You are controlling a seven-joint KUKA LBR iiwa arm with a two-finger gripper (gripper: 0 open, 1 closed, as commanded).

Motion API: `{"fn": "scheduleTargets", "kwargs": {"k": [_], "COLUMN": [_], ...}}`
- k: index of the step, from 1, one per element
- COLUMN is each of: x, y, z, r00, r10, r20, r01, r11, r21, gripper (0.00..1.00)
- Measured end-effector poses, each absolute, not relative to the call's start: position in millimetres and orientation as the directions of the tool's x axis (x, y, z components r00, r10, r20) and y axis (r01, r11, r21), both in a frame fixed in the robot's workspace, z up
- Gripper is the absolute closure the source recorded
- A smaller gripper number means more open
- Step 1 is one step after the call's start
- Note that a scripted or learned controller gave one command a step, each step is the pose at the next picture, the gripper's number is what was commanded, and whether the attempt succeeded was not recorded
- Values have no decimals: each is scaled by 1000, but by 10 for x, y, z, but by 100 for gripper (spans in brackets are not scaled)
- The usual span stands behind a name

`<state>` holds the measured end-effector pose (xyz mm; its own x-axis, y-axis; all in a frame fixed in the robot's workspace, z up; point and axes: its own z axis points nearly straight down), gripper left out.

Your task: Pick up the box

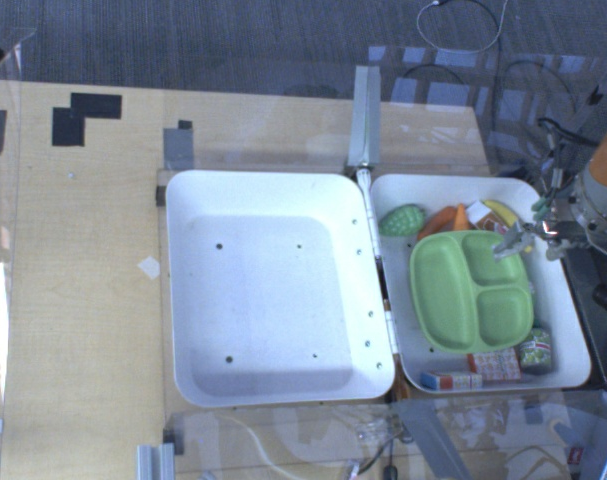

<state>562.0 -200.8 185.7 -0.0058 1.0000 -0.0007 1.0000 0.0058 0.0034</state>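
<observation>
Green tray (471,290): a moulded plastic divided plate lying tilted across most of the right bin (575,340), crowding everything else to the walls.
Box (480,369): lies flat along the bin's near wall, just below the tray, its upper edge tucked under the tray's rim; I judge this a tight spot to reach.
Gripper (520,240): hangs over the tray's far right corner, well away from the box; too blurred to say whether it stands apart or together.
Small can (536,349): right of the box.
Green ball (402,219), orange piece (445,219), banana (501,211): beyond the tray, partly covered.
Left bin (266,286): left of the tray.
</observation>
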Motion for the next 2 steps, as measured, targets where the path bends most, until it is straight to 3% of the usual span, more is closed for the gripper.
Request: {"fn": "scheduleTargets", "kwargs": {"k": [1,2], "x": [5598,5685], "y": [-1644,-1445], "z": [1054,1033], "r00": [83,108], "r10": [997,994], "r20": [-2,-21], "r01": [996,994], "r11": [-83,-107], "r21": [24,36], "gripper": [0,0]}}
